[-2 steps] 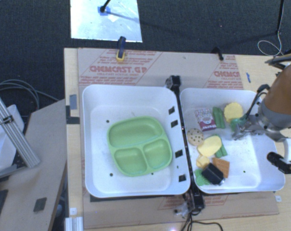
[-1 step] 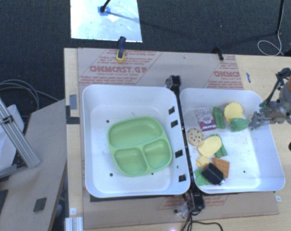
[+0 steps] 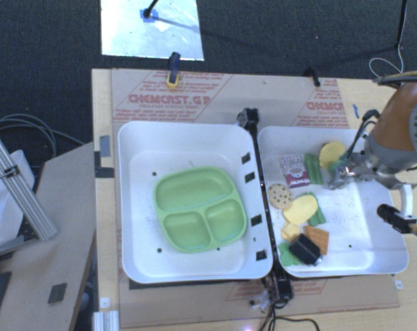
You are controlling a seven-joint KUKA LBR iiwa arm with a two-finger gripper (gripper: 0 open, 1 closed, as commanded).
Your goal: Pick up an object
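**Arm low over right bin**

Two white bins are seen on a brown bench (image 3: pixel 194 92) over dark carpet. One green tray (image 3: pixel 200 209) lies in the left bin (image 3: pixel 136 185). Several small food toys, including one cookie (image 3: pixel 280 196), are clustered in the right bin (image 3: pixel 380 250). The gripper (image 3: pixel 340 174) is placed mid-right; its grip cannot be told.

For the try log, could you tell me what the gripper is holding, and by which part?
It cannot be told: the gripper sits low in the right bin beside the yellow piece, its tip too blurred.
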